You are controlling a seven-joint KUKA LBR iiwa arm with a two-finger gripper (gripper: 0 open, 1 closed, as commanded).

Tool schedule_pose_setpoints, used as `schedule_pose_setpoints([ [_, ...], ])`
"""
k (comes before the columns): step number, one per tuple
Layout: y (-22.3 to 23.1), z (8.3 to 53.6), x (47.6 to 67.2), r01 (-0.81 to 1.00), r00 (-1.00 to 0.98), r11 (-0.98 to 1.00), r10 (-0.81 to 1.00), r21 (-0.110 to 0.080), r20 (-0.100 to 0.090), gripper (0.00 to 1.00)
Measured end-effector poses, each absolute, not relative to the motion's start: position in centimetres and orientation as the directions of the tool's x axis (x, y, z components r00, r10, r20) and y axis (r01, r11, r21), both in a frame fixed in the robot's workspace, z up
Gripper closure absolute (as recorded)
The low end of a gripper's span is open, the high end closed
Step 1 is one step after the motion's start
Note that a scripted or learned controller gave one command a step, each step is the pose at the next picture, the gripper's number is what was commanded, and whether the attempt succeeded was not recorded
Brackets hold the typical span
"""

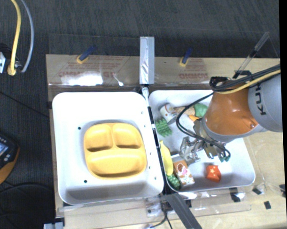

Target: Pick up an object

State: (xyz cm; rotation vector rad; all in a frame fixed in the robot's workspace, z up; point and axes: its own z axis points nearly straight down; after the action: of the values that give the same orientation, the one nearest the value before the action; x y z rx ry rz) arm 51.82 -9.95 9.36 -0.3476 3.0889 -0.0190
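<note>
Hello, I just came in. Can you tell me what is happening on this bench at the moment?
A grey and orange robot arm reaches into the right bin, which holds small objects. Its gripper is low over the middle of that bin, near a small printed box and a red toy, with nothing visibly held. A green toy lies by the divider. The left bin holds a yellow compartment tray.

Colour key. Left bin (64, 138): white, holding a yellow divided tray (115, 149). Right bin (242, 171): white, holding a red object (212, 172), a green studded piece (162, 127), a yellow item (167, 160) along the divider, and a small carton (183, 173) printed in red, white and pink. Arm (270, 105): grey, with an orange band (229, 114). Surface (273, 187): pale tan. Floor (24, 195): dark grey. Clips (86, 54) at the far edge: blue and yellow.
</note>
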Motion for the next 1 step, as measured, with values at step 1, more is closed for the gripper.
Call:
schedule_pose_setpoints([
  [1, -11.71, 11.17, 58.03, -0.257, -0.966, 0.966, -0.257, -0.002, -0.003, 0.0],
])
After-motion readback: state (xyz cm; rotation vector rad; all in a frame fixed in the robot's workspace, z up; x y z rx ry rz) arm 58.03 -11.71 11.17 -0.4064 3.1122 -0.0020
